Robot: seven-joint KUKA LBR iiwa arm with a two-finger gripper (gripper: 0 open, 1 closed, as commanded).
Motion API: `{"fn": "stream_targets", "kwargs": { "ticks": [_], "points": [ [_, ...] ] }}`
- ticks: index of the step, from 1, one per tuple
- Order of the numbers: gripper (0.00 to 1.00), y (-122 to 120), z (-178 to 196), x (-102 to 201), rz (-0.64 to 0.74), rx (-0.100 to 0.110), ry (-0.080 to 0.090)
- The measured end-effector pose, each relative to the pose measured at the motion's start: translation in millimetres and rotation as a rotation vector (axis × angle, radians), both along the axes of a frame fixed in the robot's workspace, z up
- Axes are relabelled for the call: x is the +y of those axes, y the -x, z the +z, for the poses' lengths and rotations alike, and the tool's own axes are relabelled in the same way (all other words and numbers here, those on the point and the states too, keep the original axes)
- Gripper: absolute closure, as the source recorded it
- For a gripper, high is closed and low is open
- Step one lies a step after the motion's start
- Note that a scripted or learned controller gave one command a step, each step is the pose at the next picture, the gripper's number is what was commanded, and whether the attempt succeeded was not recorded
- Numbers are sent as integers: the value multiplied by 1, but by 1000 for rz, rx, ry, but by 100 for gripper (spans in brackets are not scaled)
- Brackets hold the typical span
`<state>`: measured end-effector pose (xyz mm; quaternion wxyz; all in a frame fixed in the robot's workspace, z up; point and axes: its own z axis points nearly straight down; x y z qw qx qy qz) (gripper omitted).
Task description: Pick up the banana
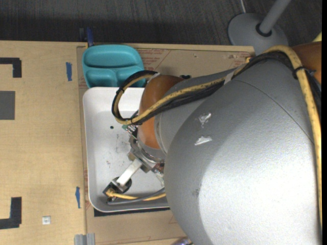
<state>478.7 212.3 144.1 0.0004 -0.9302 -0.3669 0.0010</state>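
Banana: where it lies cannot be told from up here, because the arm covers a large share of the scene.
Arm: huge in the frame. Its grey shell fills the right and centre, and it reaches in from the right and down into the white bin.
Orange band: just above the wrist, over the bin's right half.
Gripper: low over the bin floor and mostly tucked under the wrist. I cannot tell whether it is open or closed, or whether it has hold of anything.
Cable: black and yellow, it runs along the arm's shell and loops out over the upper part of the bin.
White bin: shallow. Its left wall and a strip of floor are in plain sight, and that floor is dotted with a few dark specks and scuffs.
Teal tray: moulded plastic with compartments, at the bin's far end near the top of the view. Its lower edge meets the bin's far rim.
Bench: a cardboard-brown top stretching away to the left of the bin.
Black tape marks: angular pieces along the bench's left side.
Blue tape: a short strip just left of the teal tray, with another bit near the bin's lower left corner.
Stand: a grey round base with a pole slanting up and right — it sits on the dark floor beyond the bench, top right.
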Motion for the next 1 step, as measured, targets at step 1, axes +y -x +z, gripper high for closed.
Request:
{"fn": "stream_targets", "kwargs": {
  "ticks": [1],
  "points": [
    [0, 0, -58, 12, -290, 0, -2]
  ]
}}
